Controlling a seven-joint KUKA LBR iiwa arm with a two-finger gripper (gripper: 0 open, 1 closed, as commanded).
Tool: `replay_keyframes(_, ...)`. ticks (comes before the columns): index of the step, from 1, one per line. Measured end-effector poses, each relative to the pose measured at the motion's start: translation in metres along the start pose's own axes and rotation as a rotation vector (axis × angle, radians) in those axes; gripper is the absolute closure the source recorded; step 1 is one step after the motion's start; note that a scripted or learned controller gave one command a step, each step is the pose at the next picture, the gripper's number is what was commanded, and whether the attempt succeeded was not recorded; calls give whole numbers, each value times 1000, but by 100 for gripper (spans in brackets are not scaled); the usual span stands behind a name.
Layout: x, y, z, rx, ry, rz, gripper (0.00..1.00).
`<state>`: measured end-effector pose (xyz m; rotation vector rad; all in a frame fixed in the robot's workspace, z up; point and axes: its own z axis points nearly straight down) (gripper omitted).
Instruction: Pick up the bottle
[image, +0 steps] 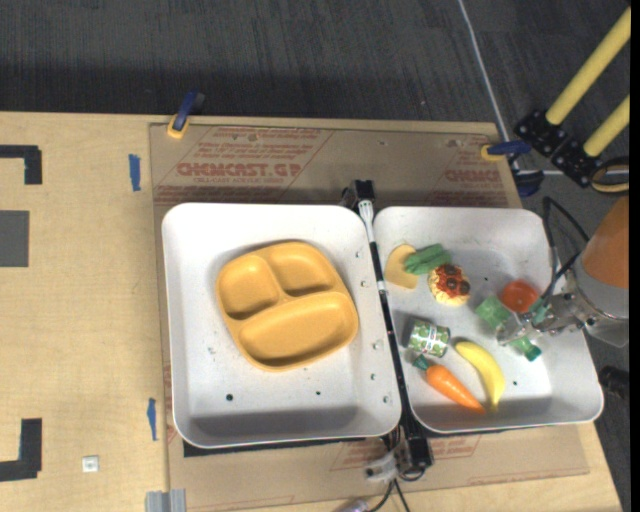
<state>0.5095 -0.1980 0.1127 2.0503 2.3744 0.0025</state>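
Two shallow white bins (190, 300) sit on the worktop. Most of the grey arm is cut off at the right edge. Its fingers (528, 325) blur into green clutter; their opening cannot be told. The small green-labelled bottle (428, 339) lies mid-bin, apart.

The bottle (428, 338) is small and stubby, with a shiny silver-white body wrapped in a green label. It lies on its side on the floor of the right bin (480, 232), tilted slightly so that its long axis runs roughly from the bin's left edge toward its right. It sits close to the left edge, a little nearer the front edge than the back, well apart from the right edge.
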Motion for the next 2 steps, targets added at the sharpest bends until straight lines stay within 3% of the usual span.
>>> replay_keyframes(1, 43, 12, 26, -1, 0, 269, 100)
replay_keyframes(2, 90, 3, -96, 3, 2, 66, 100)
